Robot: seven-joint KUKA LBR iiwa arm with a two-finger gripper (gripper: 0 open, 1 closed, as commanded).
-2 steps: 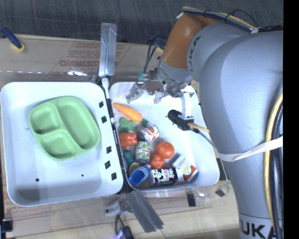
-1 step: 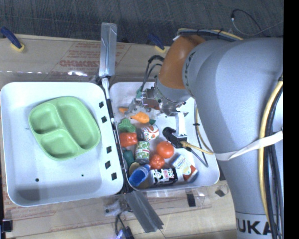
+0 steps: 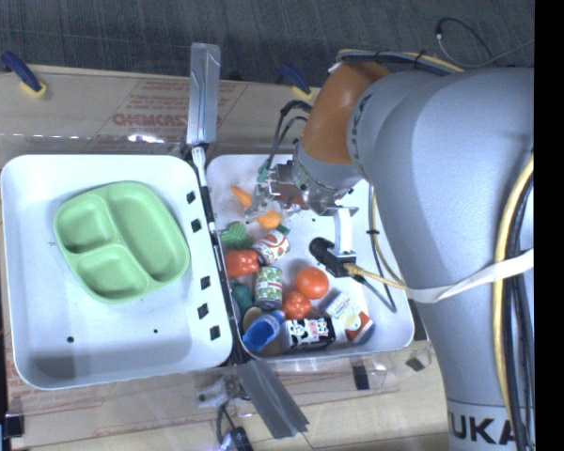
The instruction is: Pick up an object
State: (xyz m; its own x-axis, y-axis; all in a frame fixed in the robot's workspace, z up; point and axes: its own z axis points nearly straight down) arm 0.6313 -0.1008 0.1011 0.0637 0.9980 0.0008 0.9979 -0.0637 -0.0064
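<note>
Reaching in over the bin full of toys (image 3: 227,172), the grey arm (image 3: 432,158) held its hand (image 3: 277,192) low near the far end of that bin. The wrist hid part of the hand, so I could not tell if it was open or closed. Just beside the hand, on the side toward the other bin, lay a small orange carrot (image 3: 241,195). Close in front of the hand was another orange toy (image 3: 269,220), and next to that a green one (image 3: 233,235). A bit further from the hand sat a red and white ball (image 3: 274,245), a red tomato (image 3: 242,263), a little can (image 3: 268,286) and a round orange fruit (image 3: 312,280). Furthest from the hand, at the near end of the bin, were a blue cup (image 3: 260,333), a black and white box (image 3: 308,330) and a small white carton (image 3: 348,315). Well away from the hand, the other bin (image 3: 28,327) held a green plate (image 3: 122,241) with three parts
</note>
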